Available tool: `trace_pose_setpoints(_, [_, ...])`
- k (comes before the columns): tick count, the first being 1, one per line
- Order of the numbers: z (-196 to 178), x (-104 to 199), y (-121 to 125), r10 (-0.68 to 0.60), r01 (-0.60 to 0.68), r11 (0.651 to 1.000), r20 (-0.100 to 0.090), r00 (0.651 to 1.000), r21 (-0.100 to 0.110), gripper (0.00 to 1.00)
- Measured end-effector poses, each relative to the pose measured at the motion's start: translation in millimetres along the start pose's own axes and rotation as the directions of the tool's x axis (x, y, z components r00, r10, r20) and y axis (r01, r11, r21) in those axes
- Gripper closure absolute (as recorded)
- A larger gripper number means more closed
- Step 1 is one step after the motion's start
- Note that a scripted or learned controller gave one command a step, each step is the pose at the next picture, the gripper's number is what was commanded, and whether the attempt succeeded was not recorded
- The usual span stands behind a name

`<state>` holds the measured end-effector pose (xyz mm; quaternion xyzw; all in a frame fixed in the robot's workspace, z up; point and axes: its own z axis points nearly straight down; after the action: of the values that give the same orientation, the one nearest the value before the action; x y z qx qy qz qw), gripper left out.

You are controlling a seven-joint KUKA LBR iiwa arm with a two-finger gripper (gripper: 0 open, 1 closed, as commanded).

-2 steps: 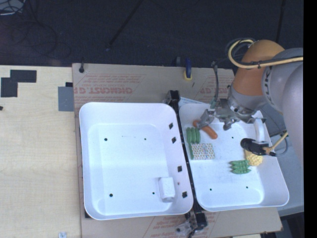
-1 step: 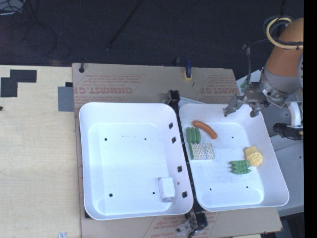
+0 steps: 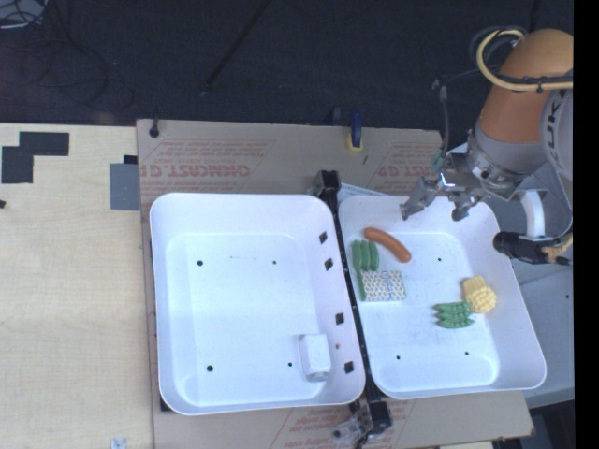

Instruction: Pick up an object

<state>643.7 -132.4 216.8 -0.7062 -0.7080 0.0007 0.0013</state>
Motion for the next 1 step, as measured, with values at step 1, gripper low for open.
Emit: trace_pose_setpoints(1, [36.8, 29.9, -38.8, 0.002, -0.002, 1.000, -0.002, 1.000, 0.006, 0.00])
